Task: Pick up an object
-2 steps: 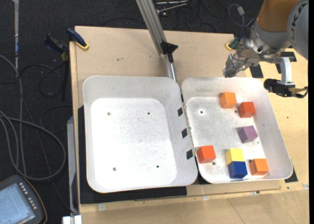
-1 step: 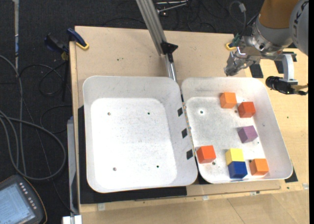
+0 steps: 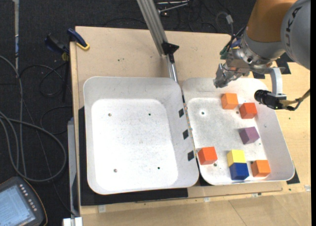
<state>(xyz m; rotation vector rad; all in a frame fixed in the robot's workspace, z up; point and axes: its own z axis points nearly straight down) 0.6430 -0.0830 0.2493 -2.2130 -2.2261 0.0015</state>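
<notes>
My gripper [image 3: 225, 77] hangs over the far edge of the right bin [image 3: 276, 136], just above and left of the nearest orange block [image 3: 229, 101]; whether it's spread or pinched I can't tell from this angle, and nothing shows between the tips. Right bin contents: a second orange block [image 3: 248, 110] touching the first on its right, a purple block [image 3: 249, 134] below those, an orange block [image 3: 207, 155] near the bin's left wall, a yellow block [image 3: 236, 157] stacked against a blue block [image 3: 239, 170] at the near edge, another orange block [image 3: 260, 168] just right of the blue. Left bin [image 3: 94, 121] sits beside it, walls touching. Both on the wooden bench [image 3: 108, 47].
</notes>
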